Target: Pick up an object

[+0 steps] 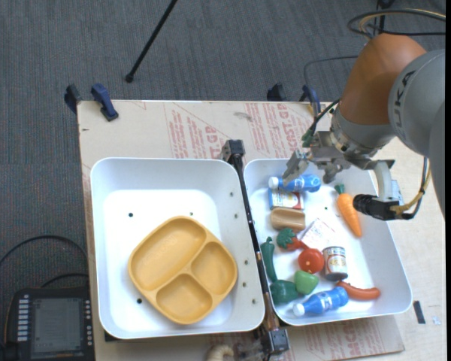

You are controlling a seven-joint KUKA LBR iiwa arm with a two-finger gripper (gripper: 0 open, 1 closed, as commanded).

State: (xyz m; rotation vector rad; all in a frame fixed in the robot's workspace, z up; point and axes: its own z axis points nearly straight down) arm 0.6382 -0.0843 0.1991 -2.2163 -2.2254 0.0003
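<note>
Grey carpet surrounds the bench (165, 126), a brown board printed with reversed red lettering I cannot read, clamped along its far edge by blue clips (104, 101). Two white bins sit side by side on it, their inner rims touching. On the left, one bin (113, 173) holds a yellow divided plate (183, 268), set toward the near side with bare white floor around it, widest along the far wall.

The right bin (395, 265) is crowded: a hot dog (287, 218), a carrot (349, 213) near the far right wall, a red tomato (310, 260) touching a small labelled can (334, 262), a green pepper (304, 282), a dark green vegetable (269, 259) along the left wall, a blue bottle (321, 301) and an orange chilli (358, 291) at the near edge. Little open floor remains there.

Reaching in from the right, the grey arm with its orange band (379, 70) hangs over the far end of this bin. Its gripper (310, 170) has its fingers spread apart above a second small blue bottle (304, 182) lying beside a carton (285, 198) whose print is too small to read; nothing sits between the fingers.
</note>
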